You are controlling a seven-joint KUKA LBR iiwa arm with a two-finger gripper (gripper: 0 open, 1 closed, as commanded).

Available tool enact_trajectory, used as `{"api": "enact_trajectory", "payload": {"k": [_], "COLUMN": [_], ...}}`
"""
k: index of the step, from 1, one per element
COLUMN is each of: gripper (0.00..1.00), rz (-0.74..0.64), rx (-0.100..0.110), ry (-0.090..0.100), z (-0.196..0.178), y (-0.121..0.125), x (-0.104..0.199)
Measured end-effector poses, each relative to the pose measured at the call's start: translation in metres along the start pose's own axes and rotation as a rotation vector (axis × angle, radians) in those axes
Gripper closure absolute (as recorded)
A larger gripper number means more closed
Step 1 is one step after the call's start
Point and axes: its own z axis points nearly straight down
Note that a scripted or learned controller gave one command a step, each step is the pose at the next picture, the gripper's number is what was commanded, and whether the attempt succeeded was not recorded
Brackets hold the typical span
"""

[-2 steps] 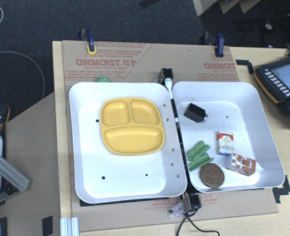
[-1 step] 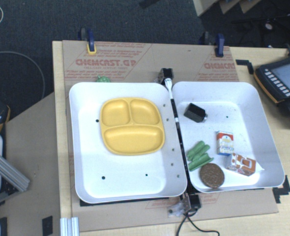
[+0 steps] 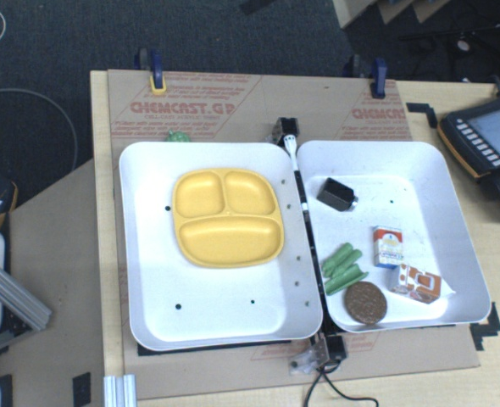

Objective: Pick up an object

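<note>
This looks like a robotics lab or test workshop. A cardboard-covered bench (image 3: 233, 113) is held by blue clamps (image 3: 156, 70) at twelve o'clock, a control handset (image 3: 480, 138) lies at two o'clock, and loose cables (image 3: 30, 100) cross dark carpet at ten o'clock.

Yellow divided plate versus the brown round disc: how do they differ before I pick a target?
The yellow divided plate lies in the left bin; the brown round disc lies in the right bin. The plate is far larger than the disc. The plate is a rounded rectangle with three compartments; the disc is a plain circle. The plate lies alone; the disc sits close beside green pods. Both lie flat.
</note>
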Motion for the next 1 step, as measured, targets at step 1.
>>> {"api": "enact_trajectory", "payload": {"k": [1], "gripper": [1.0], "rz": [0.002], "rx": [0.027], "ry": [0.012], "z": [0.1545], "y": [-0.0038], "x": [0.003]}}
